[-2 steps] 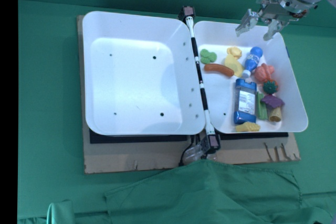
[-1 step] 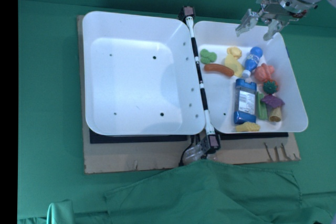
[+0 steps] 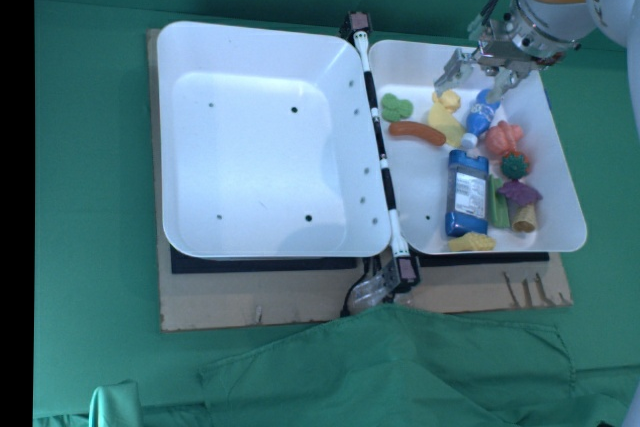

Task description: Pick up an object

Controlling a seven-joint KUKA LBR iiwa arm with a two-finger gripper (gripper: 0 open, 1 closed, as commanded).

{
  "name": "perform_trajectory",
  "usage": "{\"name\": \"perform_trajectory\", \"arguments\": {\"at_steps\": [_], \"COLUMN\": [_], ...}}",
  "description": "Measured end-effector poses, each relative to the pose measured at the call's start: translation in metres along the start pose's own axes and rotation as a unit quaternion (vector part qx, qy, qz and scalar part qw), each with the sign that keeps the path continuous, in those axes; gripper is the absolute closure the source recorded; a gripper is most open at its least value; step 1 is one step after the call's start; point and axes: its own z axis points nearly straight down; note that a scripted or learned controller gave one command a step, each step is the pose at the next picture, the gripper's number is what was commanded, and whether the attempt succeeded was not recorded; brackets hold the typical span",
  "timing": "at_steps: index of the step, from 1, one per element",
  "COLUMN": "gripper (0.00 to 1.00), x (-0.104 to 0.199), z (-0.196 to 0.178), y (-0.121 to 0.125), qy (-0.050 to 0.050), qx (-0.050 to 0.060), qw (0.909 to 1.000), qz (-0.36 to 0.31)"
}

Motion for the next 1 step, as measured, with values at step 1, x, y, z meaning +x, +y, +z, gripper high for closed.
{"name": "perform_trajectory", "arguments": {"at_steps": [1], "gripper": [0.00], "x": [0.0006], "z": [0.0558], "y": [-0.0086], "qy": [0.000], "qx": [0.000], "qw": [1.0000], "qz": [0.000]}}
